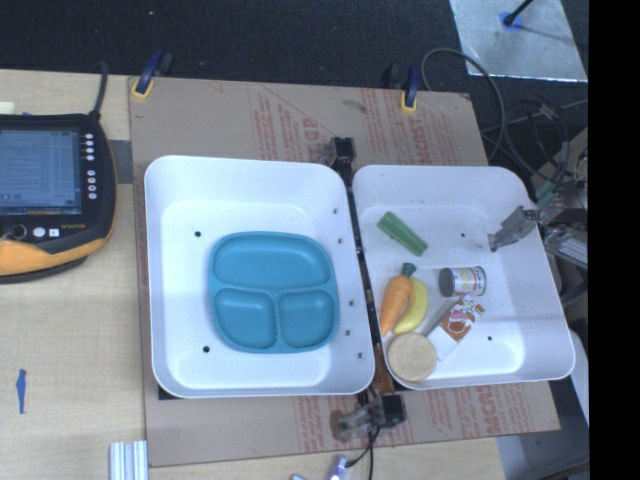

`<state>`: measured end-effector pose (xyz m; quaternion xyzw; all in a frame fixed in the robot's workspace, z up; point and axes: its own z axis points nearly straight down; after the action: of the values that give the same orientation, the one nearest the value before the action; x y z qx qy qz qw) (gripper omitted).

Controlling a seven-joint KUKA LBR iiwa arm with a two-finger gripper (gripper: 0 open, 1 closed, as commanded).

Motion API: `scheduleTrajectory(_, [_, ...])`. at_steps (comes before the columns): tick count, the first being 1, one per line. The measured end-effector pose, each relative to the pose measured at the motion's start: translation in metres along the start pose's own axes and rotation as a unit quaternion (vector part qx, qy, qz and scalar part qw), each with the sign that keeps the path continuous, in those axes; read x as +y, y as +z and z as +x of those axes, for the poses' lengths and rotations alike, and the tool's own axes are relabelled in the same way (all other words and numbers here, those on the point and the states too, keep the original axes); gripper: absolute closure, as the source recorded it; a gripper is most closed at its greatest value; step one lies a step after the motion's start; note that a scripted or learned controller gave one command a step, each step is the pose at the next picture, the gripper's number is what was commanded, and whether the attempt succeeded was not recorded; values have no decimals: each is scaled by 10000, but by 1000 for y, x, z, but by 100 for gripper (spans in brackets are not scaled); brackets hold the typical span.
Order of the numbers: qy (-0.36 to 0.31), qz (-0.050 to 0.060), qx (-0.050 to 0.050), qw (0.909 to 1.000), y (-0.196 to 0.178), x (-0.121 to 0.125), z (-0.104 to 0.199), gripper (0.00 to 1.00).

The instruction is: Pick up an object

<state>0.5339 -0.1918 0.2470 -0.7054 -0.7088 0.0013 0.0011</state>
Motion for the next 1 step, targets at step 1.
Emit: scheduleTrajectory(1, [-1,6,-2,10000,94,-14,25,0])
